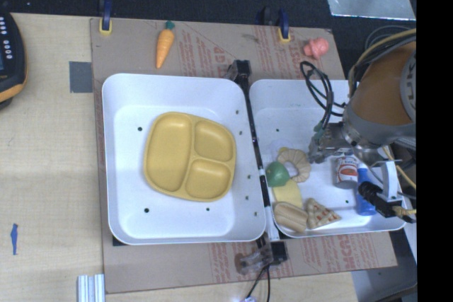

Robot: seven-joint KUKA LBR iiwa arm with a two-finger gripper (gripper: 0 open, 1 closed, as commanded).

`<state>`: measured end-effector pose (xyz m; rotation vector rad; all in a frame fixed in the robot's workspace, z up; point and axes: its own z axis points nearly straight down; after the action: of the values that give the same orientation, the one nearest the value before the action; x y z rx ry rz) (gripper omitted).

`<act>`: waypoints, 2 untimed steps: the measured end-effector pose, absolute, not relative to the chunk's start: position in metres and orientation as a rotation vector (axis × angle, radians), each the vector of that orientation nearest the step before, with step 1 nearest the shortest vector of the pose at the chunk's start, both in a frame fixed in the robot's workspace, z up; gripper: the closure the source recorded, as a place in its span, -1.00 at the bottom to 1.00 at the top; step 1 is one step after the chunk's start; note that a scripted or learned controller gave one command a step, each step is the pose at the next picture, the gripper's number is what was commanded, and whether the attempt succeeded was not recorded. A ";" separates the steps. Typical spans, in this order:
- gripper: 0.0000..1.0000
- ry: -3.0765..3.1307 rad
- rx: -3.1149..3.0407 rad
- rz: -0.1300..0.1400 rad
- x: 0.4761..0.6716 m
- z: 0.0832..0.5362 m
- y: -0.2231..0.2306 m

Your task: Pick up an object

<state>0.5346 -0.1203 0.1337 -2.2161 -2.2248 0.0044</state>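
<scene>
toy carrot (164, 45), pink toy (316, 47), blue clamps (105, 13)

I see the gripper (327, 146) low in the right bin (283, 99), beside a scalloped biscuit-like toy (295, 161).

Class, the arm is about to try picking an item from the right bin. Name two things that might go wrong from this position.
1. The toy foods are crowded: the green round piece, yellow wedge and pizza slice lie close together, so the gripper may nudge neighbours.
2. The black cable loops over the right white bin and might snag.
</scene>
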 end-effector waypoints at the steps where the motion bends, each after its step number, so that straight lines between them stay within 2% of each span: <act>1: -1.00 -2.226 -2.215 0.005 0.534 0.133 -0.120; 2: -1.00 -2.226 -2.210 0.005 0.547 0.090 -0.095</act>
<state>0.5465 -0.0945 0.0897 -2.2096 -2.2260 0.0046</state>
